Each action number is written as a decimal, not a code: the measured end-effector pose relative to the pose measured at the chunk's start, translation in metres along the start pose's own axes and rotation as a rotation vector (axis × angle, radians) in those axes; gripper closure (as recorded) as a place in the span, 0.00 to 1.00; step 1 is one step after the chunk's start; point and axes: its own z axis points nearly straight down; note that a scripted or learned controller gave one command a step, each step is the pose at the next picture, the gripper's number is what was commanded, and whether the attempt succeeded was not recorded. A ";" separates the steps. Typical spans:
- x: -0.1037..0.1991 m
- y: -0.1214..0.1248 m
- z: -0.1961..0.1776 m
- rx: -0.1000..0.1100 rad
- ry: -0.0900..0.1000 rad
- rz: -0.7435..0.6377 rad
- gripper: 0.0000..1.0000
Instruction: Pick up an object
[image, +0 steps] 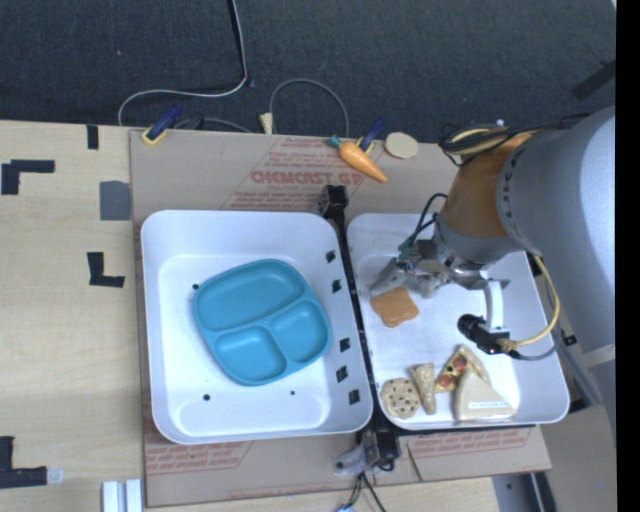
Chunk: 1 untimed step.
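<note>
1. Reaching in from the right, the grey arm with the orange band (478, 190) is seen bent down over the right shallow white bin (535, 405), with the gripper (405, 275) low over the bin's upper middle.
2. How far the gripper is open can't be made out from this angle, and nothing is seen held by it.
3. A tan, toast-like square piece (395, 307) is found lying flat on the bin floor just below and beside the gripper; whether they touch can't be told.
4. Along the bin's near edge, a round chocolate-chip cookie (401, 398), a small pale wedge (426, 385), a pizza-like slice (453, 370) and a cream triangular sandwich piece (482, 395) are lined up close together.
5. A blue three-compartment plastic tray (262, 320) is set in the left white bin (165, 240).
6. On the cardboard surface (290, 175) behind the bins, a toy orange carrot (362, 160) and a small beige disc (401, 146) are spotted.
</note>
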 end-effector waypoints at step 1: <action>0.008 -0.014 -0.002 -0.005 -0.001 0.000 0.00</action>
